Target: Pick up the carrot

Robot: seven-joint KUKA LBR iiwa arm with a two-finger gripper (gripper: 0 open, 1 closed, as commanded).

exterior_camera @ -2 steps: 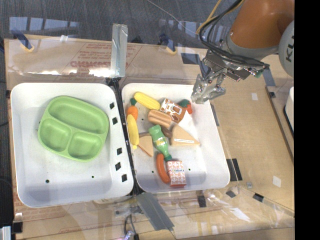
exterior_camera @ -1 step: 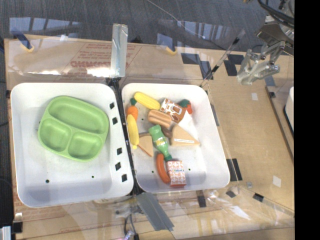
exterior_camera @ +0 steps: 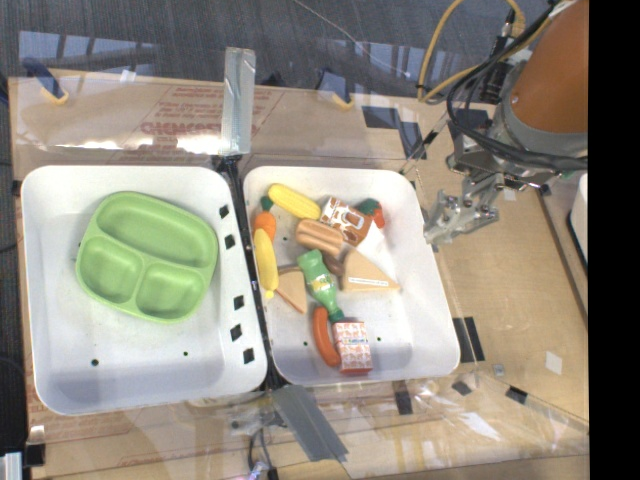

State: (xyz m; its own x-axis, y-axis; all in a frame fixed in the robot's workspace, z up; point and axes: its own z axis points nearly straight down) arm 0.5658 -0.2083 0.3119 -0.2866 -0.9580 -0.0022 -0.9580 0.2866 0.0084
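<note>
A wooden bench under taped plastic sheeting carries two white bins side by side: the left bin [exterior_camera: 50, 298] holds a green tray [exterior_camera: 148, 256], the right bin [exterior_camera: 425, 268] a heap of toy food. The gripper [exterior_camera: 452, 220] hangs outside that bin, just beyond its right wall; whether it is spread or pressed together I cannot tell at this size and angle, and nothing shows between its tips. The carrot [exterior_camera: 264, 224] looks to be the small orange piece at the far left of the right bin, hard against the dividing wall, tucked between the corn [exterior_camera: 294, 202] above and a banana [exterior_camera: 266, 264] below. That spot is the trouble — a descent there could catch the wall or close on the corn or banana instead, and the orange sausage [exterior_camera: 323, 336] lower down might be mistaken for the target. The arm must cross the whole pile to get there; open room lies mostly along the bin's lower edge and right side, little around the carrot itself.
</note>
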